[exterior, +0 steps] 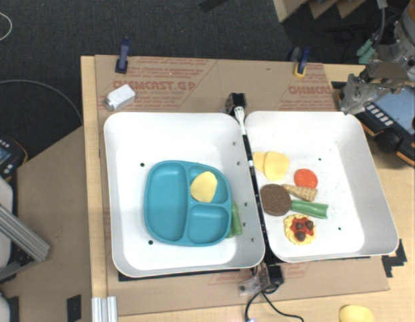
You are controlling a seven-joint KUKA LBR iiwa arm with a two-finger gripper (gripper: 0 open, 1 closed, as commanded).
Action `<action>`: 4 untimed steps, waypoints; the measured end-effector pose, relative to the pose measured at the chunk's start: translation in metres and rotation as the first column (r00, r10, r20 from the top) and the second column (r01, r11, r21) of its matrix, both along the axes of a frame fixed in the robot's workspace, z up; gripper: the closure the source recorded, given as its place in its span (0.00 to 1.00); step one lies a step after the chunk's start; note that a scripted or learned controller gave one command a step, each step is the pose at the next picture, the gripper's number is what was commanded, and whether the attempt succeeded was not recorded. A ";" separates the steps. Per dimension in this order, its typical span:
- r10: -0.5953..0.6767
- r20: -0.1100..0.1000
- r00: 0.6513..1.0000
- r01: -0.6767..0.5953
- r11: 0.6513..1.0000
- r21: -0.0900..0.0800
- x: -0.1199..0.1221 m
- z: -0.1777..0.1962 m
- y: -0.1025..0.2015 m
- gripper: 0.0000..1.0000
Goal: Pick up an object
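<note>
My claw (353, 94) hovered beyond right bin's (369, 180) far corner, clear of contents; its opening could not be judged, nothing seen in it. Pickable toy food lay clustered at bin's left: brown disc (275, 199), red piece (305, 178), green strip (309, 208). Left bin: blue tray (168, 213).

Two shallow white bins (174, 129) look like smooth, faintly glossy plastic, resting on matt brown printed cardboard (194, 79). The teal divided tray (170, 206) has a smooth, satin plastic finish. Dark floor carpet (127, 12) looks rough and matt.
</note>
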State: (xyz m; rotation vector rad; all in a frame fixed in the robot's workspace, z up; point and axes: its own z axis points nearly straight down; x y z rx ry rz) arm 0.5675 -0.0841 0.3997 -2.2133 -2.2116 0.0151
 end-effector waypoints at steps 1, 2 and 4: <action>0.005 0.036 0.999 -0.005 1.000 -0.004 0.024 0.145 0.034 1.00; 0.001 -0.001 1.000 -0.001 1.000 -0.001 0.012 -0.006 0.051 1.00; 0.001 0.001 1.000 -0.001 1.000 -0.001 0.020 0.001 0.048 1.00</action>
